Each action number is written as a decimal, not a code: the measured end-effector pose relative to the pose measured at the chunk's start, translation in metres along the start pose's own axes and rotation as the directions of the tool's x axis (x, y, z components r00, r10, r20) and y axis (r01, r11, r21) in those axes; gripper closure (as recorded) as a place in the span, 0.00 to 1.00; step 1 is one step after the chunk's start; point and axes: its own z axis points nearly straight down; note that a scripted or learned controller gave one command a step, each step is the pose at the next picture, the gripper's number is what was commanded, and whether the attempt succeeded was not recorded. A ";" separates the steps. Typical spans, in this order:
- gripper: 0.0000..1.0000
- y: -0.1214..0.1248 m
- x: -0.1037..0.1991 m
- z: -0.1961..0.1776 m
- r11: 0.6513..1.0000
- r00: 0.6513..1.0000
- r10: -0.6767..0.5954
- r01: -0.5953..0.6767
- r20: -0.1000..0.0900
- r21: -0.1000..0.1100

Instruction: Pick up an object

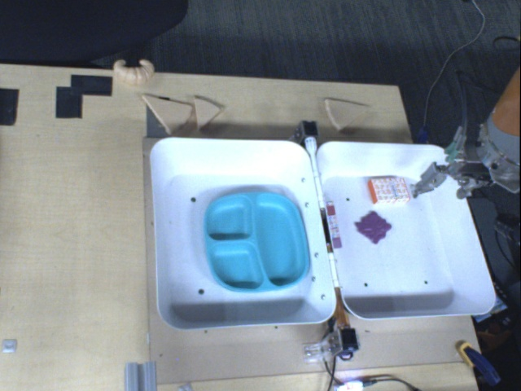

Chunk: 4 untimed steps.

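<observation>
In the right bin lie two objects: a small orange and white box near the back, and a flat purple piece a little in front of it. My gripper hangs over the bin's right rear part, just right of the box and apart from it. One finger slants down toward the box and a second one stands further right, with nothing between them. The arm's orange band shows at the right edge.
The left bin holds a light blue divided tray. A ridge with a black clip separates the two bins. Wooden bench surface surrounds them, with cables at the front and at the far right.
</observation>
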 end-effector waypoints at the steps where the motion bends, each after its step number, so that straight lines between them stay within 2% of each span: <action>1: 0.00 -0.038 -0.021 0.122 1.000 1.000 0.001 -0.001 0.000 -0.002; 2: 1.00 -0.037 -0.021 0.111 1.000 1.000 -0.001 0.001 0.000 -0.005; 3: 0.00 -0.037 -0.021 0.111 1.000 1.000 -0.001 0.001 0.000 -0.004; 4: 0.00 -0.087 0.033 0.129 1.000 1.000 0.003 -0.003 0.002 -0.006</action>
